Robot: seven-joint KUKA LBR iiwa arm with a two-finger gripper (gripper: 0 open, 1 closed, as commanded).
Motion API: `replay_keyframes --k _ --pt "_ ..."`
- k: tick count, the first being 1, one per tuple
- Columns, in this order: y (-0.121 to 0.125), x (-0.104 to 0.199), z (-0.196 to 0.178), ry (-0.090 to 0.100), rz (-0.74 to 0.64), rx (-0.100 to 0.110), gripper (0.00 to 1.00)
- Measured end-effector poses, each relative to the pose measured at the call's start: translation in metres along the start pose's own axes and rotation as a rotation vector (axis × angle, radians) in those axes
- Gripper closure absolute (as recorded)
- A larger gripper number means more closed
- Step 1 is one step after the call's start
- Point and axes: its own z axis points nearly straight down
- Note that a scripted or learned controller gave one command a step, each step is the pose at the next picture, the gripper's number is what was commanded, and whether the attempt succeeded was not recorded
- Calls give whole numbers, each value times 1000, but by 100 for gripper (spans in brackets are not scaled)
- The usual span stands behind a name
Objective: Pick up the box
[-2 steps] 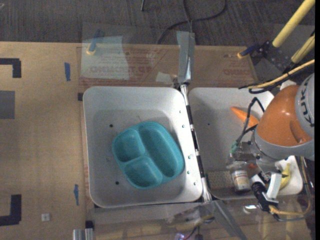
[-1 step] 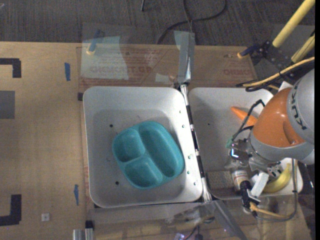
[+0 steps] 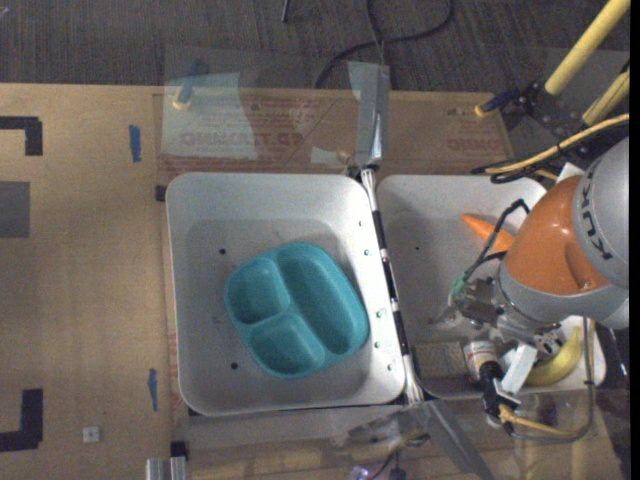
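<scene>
My gripper (image 3: 464,306) hangs low over the near part of the right bin (image 3: 425,218), under the orange wrist band. Close below it, by the bin's front wall, lies a small pale object with a reddish label (image 3: 477,352), partly hidden by the wrist; I cannot tell whether it is the box. Nothing shows between the gripper and the bin floor.
An orange carrot-shaped piece (image 3: 481,226) lies at the back of the right bin. A yellow banana (image 3: 562,360) sits at its near right corner, half under the arm. A teal divided plate (image 3: 295,310) rests in the left bin (image 3: 200,228).
</scene>
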Motion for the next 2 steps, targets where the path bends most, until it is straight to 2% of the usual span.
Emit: replay_keyframes --k 1,2 --pt "1 -3 -10 -4 5 -2 100" --pt "1 -4 -10 -4 6 -2 0"
